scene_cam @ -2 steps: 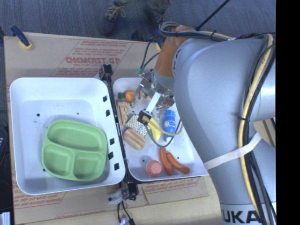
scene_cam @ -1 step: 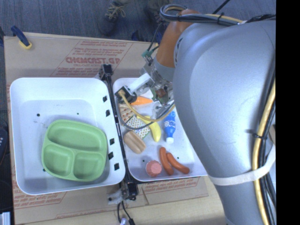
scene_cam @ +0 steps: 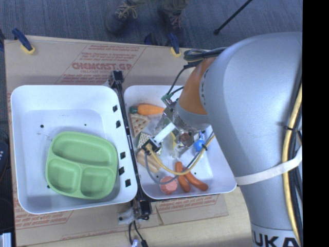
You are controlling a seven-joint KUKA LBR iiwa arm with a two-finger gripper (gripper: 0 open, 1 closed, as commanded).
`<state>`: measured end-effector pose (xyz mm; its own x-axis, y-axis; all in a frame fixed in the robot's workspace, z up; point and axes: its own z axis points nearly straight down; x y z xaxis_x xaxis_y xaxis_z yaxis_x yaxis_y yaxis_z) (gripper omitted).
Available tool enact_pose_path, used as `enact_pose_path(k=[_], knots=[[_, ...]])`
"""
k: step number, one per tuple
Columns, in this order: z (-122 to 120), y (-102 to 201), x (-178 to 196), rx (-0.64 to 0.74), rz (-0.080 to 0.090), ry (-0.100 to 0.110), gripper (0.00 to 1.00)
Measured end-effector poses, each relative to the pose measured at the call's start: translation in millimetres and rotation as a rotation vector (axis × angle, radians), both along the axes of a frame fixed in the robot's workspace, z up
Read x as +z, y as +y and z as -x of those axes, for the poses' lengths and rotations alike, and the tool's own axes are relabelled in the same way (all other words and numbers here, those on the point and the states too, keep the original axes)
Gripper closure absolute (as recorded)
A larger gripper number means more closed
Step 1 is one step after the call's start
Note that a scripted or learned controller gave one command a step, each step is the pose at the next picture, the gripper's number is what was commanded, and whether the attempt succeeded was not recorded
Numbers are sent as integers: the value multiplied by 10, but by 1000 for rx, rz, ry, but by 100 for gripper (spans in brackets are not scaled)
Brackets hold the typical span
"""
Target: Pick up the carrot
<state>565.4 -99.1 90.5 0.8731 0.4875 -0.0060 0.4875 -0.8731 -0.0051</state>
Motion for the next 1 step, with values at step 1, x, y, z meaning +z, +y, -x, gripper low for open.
enact_pose_path(k=[1], knots=[[-606,-159,10,-170,-1,-2,0]])
